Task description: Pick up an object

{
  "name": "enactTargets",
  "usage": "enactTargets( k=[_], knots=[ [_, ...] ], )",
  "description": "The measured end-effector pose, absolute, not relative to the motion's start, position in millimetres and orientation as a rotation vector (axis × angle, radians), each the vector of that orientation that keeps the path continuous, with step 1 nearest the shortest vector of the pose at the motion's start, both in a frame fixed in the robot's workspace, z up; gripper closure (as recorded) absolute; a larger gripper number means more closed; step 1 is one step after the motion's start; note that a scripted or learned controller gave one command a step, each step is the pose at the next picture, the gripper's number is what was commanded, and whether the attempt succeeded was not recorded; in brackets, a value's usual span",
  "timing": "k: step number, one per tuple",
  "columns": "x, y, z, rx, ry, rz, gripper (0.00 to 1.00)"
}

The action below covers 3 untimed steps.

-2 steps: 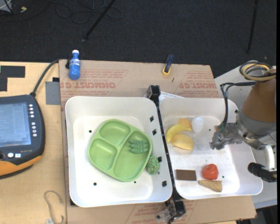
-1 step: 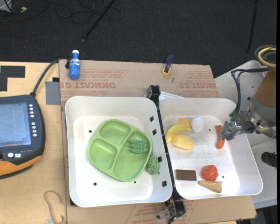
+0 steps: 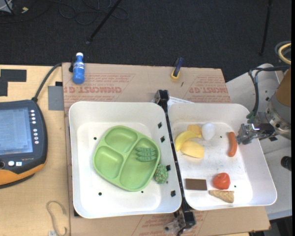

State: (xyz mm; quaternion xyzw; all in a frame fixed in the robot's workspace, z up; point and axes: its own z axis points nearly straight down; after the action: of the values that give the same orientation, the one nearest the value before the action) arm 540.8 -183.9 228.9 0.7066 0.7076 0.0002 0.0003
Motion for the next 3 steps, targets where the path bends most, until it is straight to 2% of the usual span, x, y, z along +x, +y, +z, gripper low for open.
enactTargets(
  k=[3],
  knots=[
    [572.8,-9.5,217.7,2.220,2.230,-0.002,1.00]
  ],
)
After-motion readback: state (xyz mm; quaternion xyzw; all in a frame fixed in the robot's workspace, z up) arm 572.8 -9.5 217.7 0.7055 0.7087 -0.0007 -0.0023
